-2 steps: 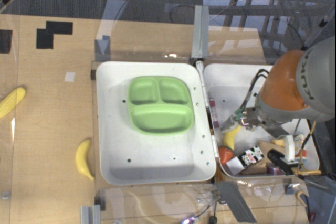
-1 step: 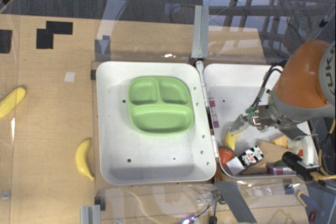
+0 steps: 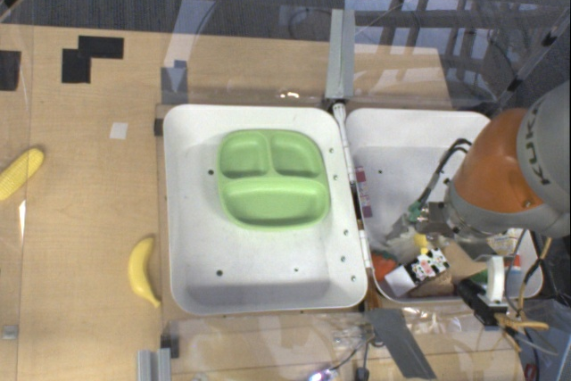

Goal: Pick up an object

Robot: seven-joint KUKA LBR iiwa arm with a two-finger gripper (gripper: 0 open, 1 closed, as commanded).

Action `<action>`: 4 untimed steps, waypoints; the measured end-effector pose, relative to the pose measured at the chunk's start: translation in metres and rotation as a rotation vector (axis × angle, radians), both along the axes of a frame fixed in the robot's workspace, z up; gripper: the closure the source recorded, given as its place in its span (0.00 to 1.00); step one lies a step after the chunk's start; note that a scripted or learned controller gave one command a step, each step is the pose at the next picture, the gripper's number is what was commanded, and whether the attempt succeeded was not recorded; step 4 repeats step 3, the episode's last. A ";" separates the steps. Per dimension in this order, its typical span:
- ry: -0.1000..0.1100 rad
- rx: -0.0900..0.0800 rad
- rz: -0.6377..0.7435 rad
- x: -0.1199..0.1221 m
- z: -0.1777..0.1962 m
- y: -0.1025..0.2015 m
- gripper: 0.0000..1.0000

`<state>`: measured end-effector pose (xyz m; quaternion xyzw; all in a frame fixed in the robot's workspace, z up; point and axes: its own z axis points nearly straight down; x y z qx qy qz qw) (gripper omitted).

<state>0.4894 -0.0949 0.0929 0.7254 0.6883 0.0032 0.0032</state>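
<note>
The landmark is the green divided plate, which lies flat in the middle of the left bin. It has two small compartments on its far side and one long compartment on its near side.

To the right of the plate, across the wall that both bins share, is the right bin. The grey arm with its orange band reaches over this bin, to the right of the plate. The gripper points down into the near part of the bin, right of the plate and a little nearer to the camera. It is over a heap of small objects. I cannot tell if the gripper is open or closed, because the wrist and some cables hide its tip. I also cannot tell if it touches anything.

The heap lies in the near corner of the right bin, right of the plate and below it in the view. In it I see a red piece, a small white box with black marks and a pale yellow piece just beside the gripper. The objects lie close together, some touching.

To the left of the plate, outside the left bin, a banana lies on the wooden bench. Further left of the plate is a yellow thing like a corn cob, well apart from the banana.
</note>
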 end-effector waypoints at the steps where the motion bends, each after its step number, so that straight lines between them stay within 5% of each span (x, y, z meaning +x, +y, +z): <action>1: -0.004 0.003 0.002 0.002 0.011 0.002 1.00; 2: 0.004 -0.001 0.245 0.070 0.092 0.050 1.00; 3: 0.001 -0.004 0.594 0.099 0.105 0.104 1.00; 4: 0.001 -0.004 0.594 0.099 0.105 0.104 1.00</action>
